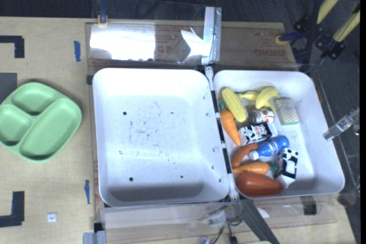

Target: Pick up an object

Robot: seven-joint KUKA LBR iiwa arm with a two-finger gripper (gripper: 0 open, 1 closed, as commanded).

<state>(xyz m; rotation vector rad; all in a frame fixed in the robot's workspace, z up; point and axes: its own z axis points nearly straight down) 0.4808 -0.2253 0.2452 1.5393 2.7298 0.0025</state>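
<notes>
The right white bin holds a heap of toy food along its left side. A yellow corn cob and a yellow banana lie at the back, beside a tan and green sponge block. An orange carrot lies along the bin's left wall. Mid-heap are a black and white carton and a blue bottle. A dark red oval piece lies at the front, below an orange piece.
The left white bin sits flush against the right one. A green divided plate rests on the bench at far left. A clear plastic panel stands behind the bins. A grey metal piece juts in at the right edge.
</notes>
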